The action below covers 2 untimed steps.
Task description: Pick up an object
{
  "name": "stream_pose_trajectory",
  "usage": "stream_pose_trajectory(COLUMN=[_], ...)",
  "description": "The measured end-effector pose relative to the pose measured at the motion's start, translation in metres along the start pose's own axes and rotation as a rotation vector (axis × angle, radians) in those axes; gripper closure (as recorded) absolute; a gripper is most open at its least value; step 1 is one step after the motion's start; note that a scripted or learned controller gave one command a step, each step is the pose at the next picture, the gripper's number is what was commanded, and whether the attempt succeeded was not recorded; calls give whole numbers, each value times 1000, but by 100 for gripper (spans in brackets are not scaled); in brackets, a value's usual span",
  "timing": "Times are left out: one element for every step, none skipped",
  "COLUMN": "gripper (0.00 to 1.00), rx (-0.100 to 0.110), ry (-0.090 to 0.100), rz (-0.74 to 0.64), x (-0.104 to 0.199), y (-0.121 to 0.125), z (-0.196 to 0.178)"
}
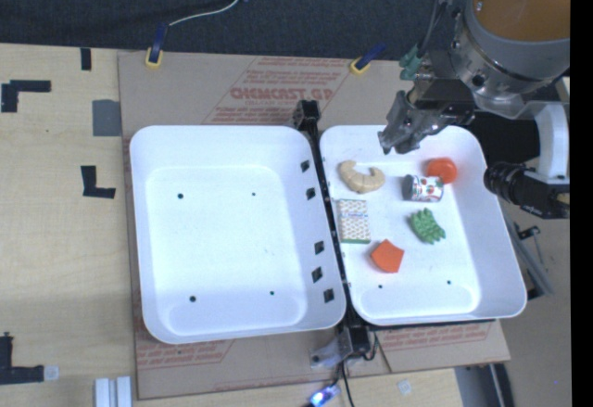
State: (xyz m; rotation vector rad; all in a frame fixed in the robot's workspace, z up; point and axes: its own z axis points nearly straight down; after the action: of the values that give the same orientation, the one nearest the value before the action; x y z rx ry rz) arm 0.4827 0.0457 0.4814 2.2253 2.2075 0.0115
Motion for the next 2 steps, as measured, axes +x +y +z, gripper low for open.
stream_pose_trajectory(gripper=[100,100], rx=[13,10], ry=[-2,0], rz=[-10,-14], x=[27,83], y=[74,108], z=[35,29])
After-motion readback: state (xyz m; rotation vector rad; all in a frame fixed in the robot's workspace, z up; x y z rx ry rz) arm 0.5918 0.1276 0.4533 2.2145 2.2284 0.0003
